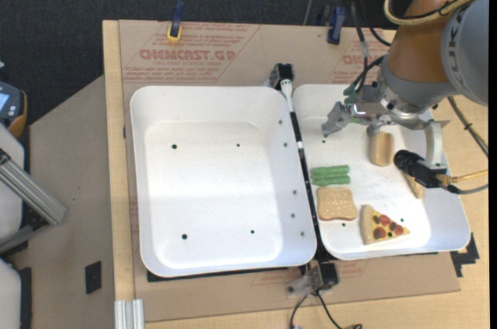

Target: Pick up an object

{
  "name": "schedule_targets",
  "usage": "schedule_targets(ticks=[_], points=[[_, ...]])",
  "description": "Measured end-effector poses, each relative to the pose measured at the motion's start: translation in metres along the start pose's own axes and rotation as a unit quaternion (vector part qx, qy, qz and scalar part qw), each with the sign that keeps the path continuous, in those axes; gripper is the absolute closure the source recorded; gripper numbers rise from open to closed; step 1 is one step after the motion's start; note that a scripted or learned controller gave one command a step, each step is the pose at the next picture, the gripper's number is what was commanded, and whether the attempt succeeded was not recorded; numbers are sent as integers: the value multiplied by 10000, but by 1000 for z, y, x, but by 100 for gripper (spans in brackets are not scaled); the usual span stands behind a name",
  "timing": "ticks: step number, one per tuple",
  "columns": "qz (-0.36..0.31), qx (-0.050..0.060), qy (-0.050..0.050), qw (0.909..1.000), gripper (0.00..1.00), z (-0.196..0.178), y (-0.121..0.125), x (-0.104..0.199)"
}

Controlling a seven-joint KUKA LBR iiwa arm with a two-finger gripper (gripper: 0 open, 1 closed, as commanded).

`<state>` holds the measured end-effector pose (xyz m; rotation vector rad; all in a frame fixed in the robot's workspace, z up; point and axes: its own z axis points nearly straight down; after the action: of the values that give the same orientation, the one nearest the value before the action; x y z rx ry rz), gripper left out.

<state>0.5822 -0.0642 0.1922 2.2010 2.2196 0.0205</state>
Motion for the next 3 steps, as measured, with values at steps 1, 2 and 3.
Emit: schedule_targets(ticks=[1, 2, 3], points=[[84, 109, 1, 9999, 0, -38, -78, -66], [50, 96, 19, 9999, 0, 110, -105, -34], [10, 1, -9, 10000, 0, 0, 0, -23]])
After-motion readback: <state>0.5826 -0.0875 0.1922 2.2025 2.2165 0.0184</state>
